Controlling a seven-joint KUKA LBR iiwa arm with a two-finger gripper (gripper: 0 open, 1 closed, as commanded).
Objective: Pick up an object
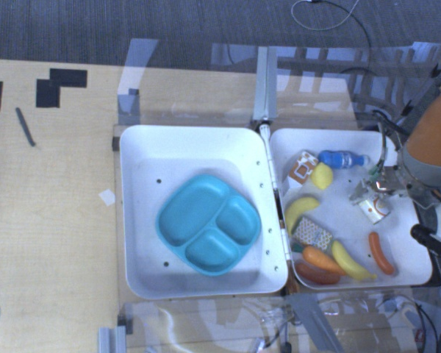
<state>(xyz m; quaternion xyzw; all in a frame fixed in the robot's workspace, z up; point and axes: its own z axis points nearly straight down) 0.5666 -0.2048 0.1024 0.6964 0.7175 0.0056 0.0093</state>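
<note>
The gripper hangs at the right side of the frame, low over the right bin, beneath the arm's orange band. Whether it is open or closed I cannot tell; it reads as a small tangle of grey and white metal, and nothing can be seen held in it. So the pick looks not yet done: every object lies on the bin floor.

Nearest the tool, just below and to its right, lies a red sausage. To the upper left is a blue bottle, with a lemon and a small carton beside it. Lower left lie a yellow banana, a patterned pouch, a carrot and a second banana.

The left bin holds a blue divided plate, well apart from the gripper.

What remains, I judge, is to close on one item and lift it.
</note>
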